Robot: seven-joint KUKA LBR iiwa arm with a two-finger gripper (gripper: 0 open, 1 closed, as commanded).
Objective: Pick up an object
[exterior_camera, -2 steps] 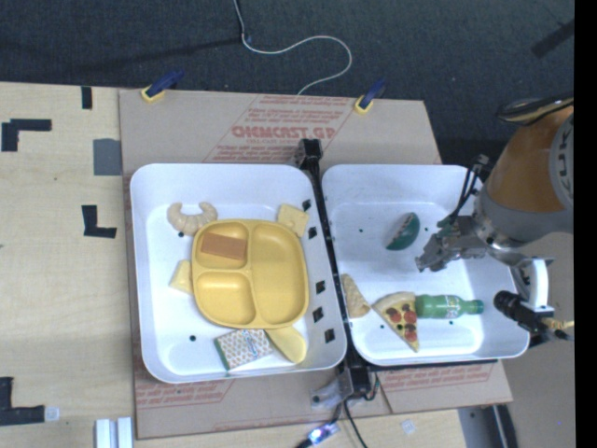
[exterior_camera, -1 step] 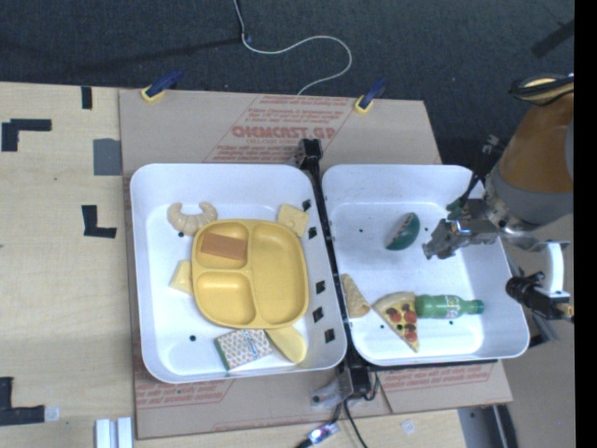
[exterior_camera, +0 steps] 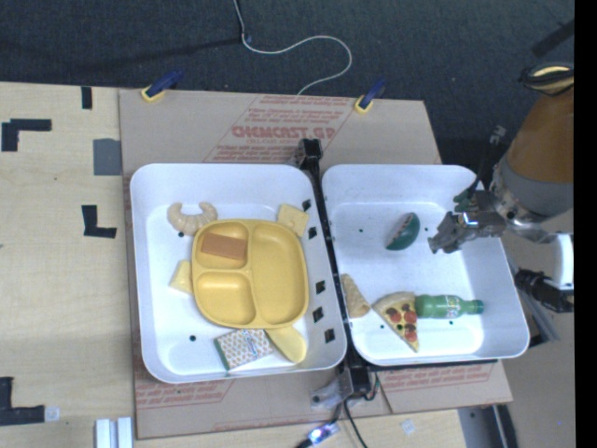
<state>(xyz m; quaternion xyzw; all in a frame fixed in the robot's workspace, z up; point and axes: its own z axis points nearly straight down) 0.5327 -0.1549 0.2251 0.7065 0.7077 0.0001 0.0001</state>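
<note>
In the right bin (exterior_camera: 373,187) lie a green watermelon-slice toy (exterior_camera: 404,231), a pizza slice (exterior_camera: 400,314), a green bottle (exterior_camera: 448,306) on its side and a tan wedge (exterior_camera: 354,296) by the left wall. My gripper (exterior_camera: 448,235) hangs over the bin's right part, a short way right of the watermelon slice. Nothing shows between its dark fingers.
The left bin (exterior_camera: 149,250) holds a yellow divided plate (exterior_camera: 252,273) with a brown slab on it, a croissant-like piece (exterior_camera: 189,217), yellow wedges and a patterned packet (exterior_camera: 243,347). The grey arm with its orange band (exterior_camera: 550,147) enters from the right. A cable (exterior_camera: 298,49) loops behind the bins.
</note>
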